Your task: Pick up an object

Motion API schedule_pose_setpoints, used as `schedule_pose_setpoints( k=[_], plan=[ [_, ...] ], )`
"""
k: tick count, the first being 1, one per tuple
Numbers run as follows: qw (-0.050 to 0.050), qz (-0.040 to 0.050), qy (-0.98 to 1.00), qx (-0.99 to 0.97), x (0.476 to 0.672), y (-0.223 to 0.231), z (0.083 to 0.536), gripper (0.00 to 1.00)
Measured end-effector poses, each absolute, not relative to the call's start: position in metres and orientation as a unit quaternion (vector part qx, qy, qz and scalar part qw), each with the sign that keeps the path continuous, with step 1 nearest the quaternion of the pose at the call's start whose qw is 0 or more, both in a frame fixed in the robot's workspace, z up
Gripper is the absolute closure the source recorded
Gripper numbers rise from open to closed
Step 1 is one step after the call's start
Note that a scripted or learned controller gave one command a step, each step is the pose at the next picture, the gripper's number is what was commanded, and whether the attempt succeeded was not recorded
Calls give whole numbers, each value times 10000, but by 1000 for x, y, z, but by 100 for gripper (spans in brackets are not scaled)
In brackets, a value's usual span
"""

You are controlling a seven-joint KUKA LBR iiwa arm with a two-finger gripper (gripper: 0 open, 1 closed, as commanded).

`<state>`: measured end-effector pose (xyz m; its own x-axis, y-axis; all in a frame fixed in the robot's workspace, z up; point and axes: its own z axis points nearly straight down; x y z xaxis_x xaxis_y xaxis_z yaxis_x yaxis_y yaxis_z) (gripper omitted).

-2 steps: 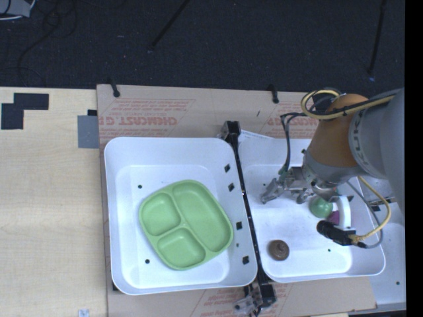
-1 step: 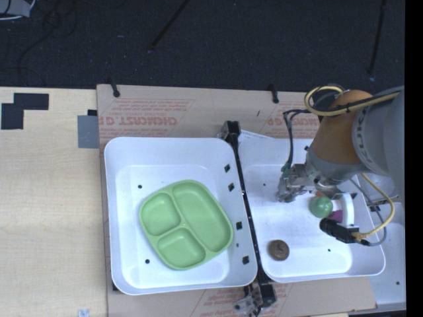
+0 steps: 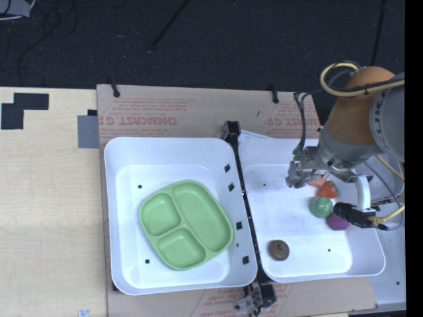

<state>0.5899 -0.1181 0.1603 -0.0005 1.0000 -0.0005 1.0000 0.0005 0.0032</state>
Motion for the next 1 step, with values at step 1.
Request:
schedule_pose_setpoints(
  k=[1],
  plan=[
    [3, 2, 7061, 7081, 586, -124, 204, 100]
  ],
)
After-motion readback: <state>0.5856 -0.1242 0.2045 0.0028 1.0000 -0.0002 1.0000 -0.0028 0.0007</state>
